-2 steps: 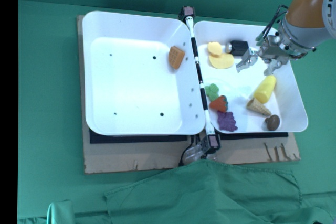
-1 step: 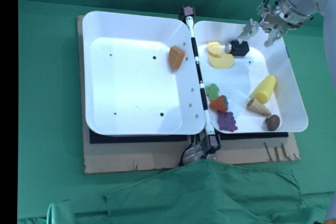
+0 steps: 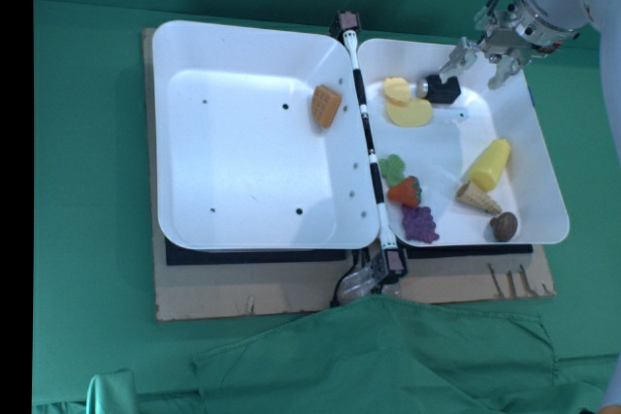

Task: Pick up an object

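over the far rim of the right bin (image 3: 543, 208) hangs the claw (image 3: 484, 63), fingers spread wide, nothing between them. black object (image 3: 444, 90) lies just beside the left fingertip, likely the pick target given that lineup. beside it, toward the divider rail (image 3: 367, 131): yellow pieces (image 3: 406, 106). nearer the bin's front: strawberry (image 3: 406, 192), grapes (image 3: 420, 224), cone (image 3: 477, 199). left bin (image 3: 194, 199) holds one orange waffle piece (image 3: 326, 106).

Small black object (image 3: 443, 90), lying at right bin's (image 3: 543, 160) far edge, beside yellow duck (image 3: 408, 111)
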Robot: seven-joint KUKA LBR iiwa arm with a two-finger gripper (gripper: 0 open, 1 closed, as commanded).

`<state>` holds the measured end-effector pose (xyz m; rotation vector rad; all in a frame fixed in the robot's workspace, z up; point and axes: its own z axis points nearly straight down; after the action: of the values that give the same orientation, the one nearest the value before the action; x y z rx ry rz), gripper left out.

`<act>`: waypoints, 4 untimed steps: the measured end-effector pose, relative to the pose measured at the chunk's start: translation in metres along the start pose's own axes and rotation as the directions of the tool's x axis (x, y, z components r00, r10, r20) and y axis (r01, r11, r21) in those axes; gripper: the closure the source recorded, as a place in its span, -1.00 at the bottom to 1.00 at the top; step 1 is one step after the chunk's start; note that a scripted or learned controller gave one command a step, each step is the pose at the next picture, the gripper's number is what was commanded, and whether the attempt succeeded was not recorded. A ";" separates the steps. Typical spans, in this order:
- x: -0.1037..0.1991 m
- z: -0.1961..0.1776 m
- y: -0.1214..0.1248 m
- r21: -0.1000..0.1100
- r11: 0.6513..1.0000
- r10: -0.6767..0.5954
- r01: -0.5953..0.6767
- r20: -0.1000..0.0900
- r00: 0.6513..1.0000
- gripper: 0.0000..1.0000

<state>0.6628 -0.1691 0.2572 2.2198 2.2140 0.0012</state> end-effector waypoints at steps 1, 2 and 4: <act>0.040 0.025 -0.060 0.008 1.000 0.000 0.000 -0.004 1.000 -1.00; 0.043 0.027 0.027 -0.005 1.000 -0.003 0.003 -0.001 1.000 -1.00; 0.028 0.071 -0.053 -0.011 1.000 0.001 -0.001 0.001 1.000 -1.00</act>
<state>0.6106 -0.1417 0.1861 2.2149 2.2067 0.0130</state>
